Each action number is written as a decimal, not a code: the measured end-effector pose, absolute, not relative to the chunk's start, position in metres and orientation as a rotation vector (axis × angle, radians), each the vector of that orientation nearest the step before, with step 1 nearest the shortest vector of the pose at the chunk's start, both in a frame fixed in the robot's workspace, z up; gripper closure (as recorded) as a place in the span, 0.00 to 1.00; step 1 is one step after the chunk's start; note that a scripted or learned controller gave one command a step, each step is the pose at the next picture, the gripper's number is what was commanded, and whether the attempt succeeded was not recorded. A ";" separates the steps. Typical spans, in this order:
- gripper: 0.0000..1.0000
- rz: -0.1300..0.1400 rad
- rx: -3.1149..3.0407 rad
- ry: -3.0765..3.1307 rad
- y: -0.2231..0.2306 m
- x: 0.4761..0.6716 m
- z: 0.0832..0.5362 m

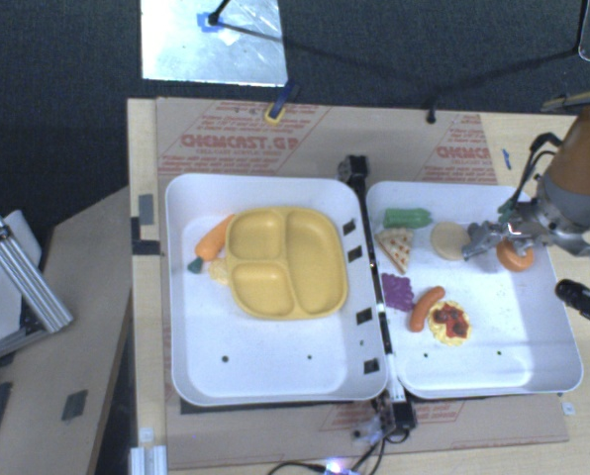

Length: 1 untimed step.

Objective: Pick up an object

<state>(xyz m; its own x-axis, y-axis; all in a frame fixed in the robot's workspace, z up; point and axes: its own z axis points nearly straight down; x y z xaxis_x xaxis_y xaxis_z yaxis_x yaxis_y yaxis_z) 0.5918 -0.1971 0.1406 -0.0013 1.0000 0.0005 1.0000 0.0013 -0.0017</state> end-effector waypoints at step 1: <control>0.00 -0.003 -2.217 -2.222 -0.195 0.593 0.089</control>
<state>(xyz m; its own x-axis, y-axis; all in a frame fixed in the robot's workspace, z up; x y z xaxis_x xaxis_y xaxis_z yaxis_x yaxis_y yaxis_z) 0.5925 -0.1954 0.0892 -0.0020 1.0000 0.0033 1.0000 0.0020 -0.0010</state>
